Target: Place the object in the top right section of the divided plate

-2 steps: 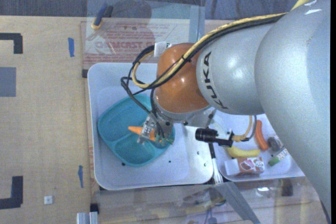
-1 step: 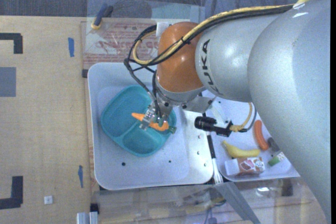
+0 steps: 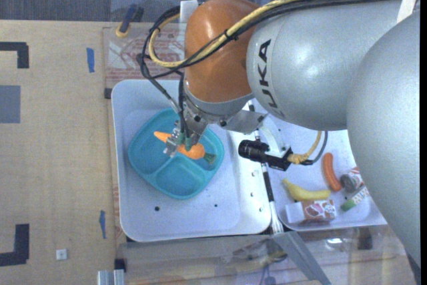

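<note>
A blue divided plate [image 3: 168, 178] lies in the left white bin [image 3: 143, 213]. An orange toy carrot [image 3: 195, 152] with a green top rests across the plate's upper right part, tip pointing left. My gripper [image 3: 181, 141] is low over the middle of the carrot and hides part of it. I cannot make out whether it grips the carrot or just hovers at it. The orange band and grey wrist of the arm cover the bin's upper right corner.
The right bin [image 3: 257, 200] holds a yellow banana [image 3: 305, 192], a red sausage [image 3: 329, 172], a small can [image 3: 351, 180] and a flat packet [image 3: 319, 210]. A black camera unit [image 3: 263, 152] hangs off the wrist above the divider between the bins.
</note>
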`<control>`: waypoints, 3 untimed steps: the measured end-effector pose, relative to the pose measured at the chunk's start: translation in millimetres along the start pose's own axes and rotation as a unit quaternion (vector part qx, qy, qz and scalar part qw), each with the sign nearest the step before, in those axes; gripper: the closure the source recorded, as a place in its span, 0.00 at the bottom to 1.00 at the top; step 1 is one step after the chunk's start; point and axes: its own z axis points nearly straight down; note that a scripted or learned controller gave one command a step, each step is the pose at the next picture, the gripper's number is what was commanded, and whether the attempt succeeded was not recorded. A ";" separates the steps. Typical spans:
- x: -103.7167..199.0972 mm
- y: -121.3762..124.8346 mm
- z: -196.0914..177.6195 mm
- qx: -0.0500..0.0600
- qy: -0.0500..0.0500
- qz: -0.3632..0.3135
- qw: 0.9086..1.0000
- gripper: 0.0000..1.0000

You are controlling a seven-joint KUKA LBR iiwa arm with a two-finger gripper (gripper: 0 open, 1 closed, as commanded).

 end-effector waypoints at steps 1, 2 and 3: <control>-1.4 -36.8 -102.2 0.000 0.000 0.053 0.999 1.00; -33.4 -47.8 -67.2 0.001 0.001 -0.071 0.997 1.00; -50.8 -18.6 -37.0 -0.001 -0.001 -0.063 0.998 1.00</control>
